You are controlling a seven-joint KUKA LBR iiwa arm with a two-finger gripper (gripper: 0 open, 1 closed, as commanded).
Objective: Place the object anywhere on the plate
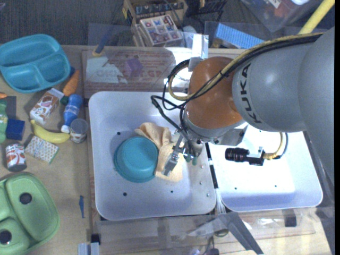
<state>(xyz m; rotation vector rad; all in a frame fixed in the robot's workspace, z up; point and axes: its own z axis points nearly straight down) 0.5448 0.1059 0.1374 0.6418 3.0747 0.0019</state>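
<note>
In the left bin (106, 195) at frame centre, plate (136, 159) left of and touching cloth (159, 138), gripper (177, 158) over the cloth's right part, with banana (49, 134) and bottle (70, 112) outside at frame left.

The arm (276, 84) hides the right bin's (276, 190) twelve o'clock half and runs off the frame at three o'clock. The plate (137, 159) covers part of the cloth (159, 137). The gripper (174, 161) is blurred, its fingers too indistinct to tell
</note>
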